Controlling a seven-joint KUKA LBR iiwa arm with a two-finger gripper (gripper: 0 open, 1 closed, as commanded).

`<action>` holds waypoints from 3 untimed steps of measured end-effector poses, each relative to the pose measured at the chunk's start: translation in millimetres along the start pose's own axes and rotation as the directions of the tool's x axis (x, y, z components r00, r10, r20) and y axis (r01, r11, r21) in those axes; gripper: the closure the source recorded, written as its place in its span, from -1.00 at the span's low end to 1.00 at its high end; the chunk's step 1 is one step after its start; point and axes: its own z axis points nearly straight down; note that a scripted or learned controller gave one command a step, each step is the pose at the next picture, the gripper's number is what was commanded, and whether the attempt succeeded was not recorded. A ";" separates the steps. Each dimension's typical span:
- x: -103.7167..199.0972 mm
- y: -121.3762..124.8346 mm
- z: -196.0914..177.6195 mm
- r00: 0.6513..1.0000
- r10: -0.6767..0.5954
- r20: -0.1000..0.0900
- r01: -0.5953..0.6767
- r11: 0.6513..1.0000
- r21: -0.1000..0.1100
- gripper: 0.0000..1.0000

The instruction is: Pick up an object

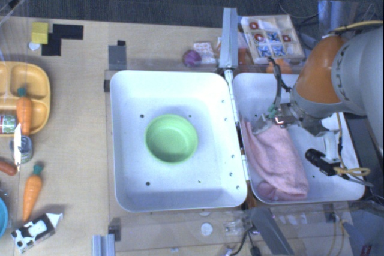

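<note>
A pink cloth (275, 159) lies crumpled along the left side of the right bin (343, 184). My gripper (266, 123) is low over the cloth's upper end, close to the wall between the two bins, and the wrist hides its tips. A green bowl (172, 138) sits upright in the middle of the left bin (132, 99), well apart from the gripper.
The arm (336, 81) covers the right bin's upper right part. A divider rail (228, 39) stands behind the bins. On the bench to the left are a yellow tray (33, 84) and toy carrots (31, 189). A purple object (192, 57) and a game box (270, 38) lie behind the bins.
</note>
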 end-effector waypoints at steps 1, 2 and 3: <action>-23.5 90.6 3.1 1.000 0.015 0.000 -0.015 1.000 0.006 -1.00; -4.8 -25.1 -0.8 0.999 -0.036 0.001 0.036 0.999 0.002 -1.00; -38.6 41.3 2.8 0.967 0.256 0.002 -0.256 0.967 0.005 -1.00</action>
